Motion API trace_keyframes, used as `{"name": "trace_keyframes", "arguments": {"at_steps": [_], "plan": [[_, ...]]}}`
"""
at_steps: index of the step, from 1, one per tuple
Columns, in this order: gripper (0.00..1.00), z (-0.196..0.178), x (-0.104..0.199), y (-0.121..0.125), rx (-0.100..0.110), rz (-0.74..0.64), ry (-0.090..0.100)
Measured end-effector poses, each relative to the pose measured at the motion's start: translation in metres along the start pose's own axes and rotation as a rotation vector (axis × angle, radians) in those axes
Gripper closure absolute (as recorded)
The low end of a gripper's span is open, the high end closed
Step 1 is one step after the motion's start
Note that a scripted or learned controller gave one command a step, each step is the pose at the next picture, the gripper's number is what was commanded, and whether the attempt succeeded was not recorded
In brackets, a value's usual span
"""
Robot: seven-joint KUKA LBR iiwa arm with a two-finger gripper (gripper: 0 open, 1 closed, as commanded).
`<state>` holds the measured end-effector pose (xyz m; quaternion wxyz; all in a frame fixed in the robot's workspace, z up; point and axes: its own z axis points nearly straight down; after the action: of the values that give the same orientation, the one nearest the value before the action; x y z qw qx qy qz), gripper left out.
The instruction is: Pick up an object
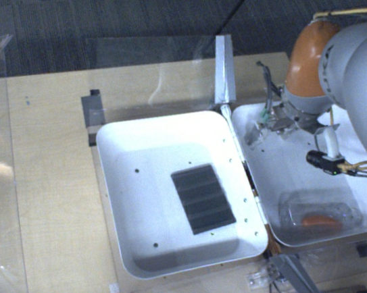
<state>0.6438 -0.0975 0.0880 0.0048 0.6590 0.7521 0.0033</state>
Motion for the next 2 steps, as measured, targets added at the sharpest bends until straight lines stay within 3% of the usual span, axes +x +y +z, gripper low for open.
{"name": "trace_keyframes", "arguments": {"at_steps": [1, 2], "plan": [[0.00, -0.040, -0.106, 0.000, 0.000, 0.229, -0.003], [0.00, -0.154, -0.078, -0.041, -0.002, 0.315, -0.004]]}}
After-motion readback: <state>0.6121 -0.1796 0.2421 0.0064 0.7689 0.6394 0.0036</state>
